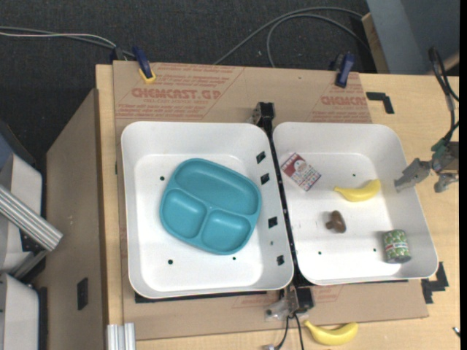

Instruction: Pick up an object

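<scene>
Bins: two. Left bin (139, 195) holds one teal divided plate (210, 205); right bin (398, 148) holds one banana (358, 191), one red-and-white packet (300, 171), one brown lump (336, 222), one green can (396, 246). Gripper (427, 175) at right edge, grip state unclear.

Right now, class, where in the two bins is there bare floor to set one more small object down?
Left bin: the teal divided plate takes the middle, leaving strips along the walls. Right bin: bare floor at the far end above the card packet and banana, and below the brown lump, left of the green can.

Tray (210, 205) in left bin (139, 141); banana (358, 191) in right bin (379, 138).
</scene>
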